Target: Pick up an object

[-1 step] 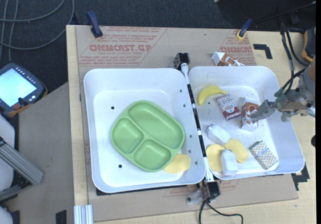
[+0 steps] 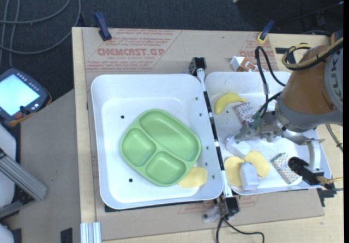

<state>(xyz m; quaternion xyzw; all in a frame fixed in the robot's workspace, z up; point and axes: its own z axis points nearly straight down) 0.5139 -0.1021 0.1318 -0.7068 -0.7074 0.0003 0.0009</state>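
Left bin (image 2: 103, 127) with green tray (image 2: 159, 147), right bin (image 2: 229, 79) with banana (image 2: 229, 101)

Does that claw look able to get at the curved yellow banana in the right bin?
Probably yes: the curved yellow banana lies uncovered near the bin's far left corner, with the claw close beside it.

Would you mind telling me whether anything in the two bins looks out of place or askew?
Mostly no. The green divided plate lies turned at an angle to the walls of the left bin, with a yellow piece against its lower corner. In the right bin, the banana, packets and yellow pieces lie loosely jumbled.
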